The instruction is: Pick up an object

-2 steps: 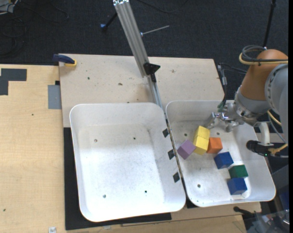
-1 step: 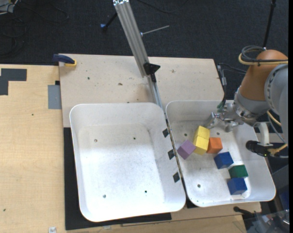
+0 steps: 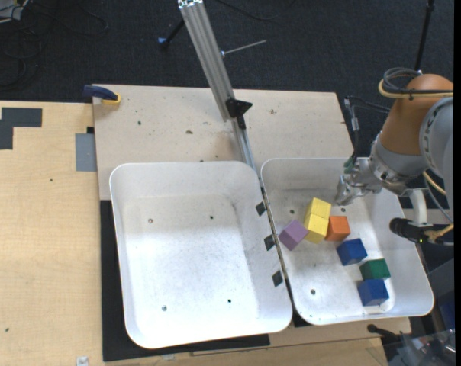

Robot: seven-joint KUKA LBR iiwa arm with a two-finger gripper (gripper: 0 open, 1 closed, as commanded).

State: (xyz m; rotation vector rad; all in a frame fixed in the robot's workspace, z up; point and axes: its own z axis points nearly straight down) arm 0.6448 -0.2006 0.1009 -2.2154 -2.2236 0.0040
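The right bin point(image 3: 314, 311) holds several small blocks. A yellow block point(image 3: 318, 219) lies near its middle, with a purple block point(image 3: 292, 235) to its left and an orange block point(image 3: 338, 227) touching its right side. Below these sit a blue block point(image 3: 352, 251), a green block point(image 3: 375, 268) and another blue block point(image 3: 373, 291). My gripper point(image 3: 348, 190) hangs over the upper right part of this bin, just above the orange block and apart from it. Nothing shows between its fingertips.
The left bin point(image 3: 139, 181) lies beside the right one, with black clips along the shared wall point(image 3: 266, 223). A slanted metal rail point(image 3: 212, 59) rises behind the bins. A blue and yellow clamp point(image 3: 101, 94) sits at the bench's far left corner.
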